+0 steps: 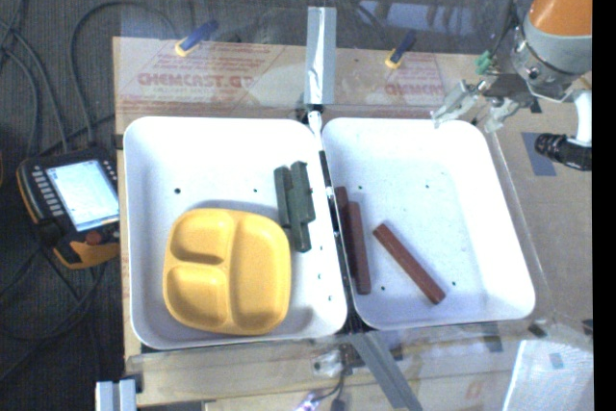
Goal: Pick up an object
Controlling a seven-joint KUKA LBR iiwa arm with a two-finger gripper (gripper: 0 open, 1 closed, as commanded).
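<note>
Two shallow white bins are set side by side on the counter point(192, 77), the left bin point(154, 144) and the right bin point(481, 207) meeting along a central divide. A yellow divided tray point(229, 269) is laid in the left bin's lower half, with a dark green block point(295, 204) beside the divide. Two brown bars are seen in the right bin: a dark bar point(352, 240) along the divide and a reddish bar point(409, 262) lying diagonally, apart and easily reached. The end effector point(470, 106) is held above the right bin's upper corner, fingers spread, with nothing between them.
</note>
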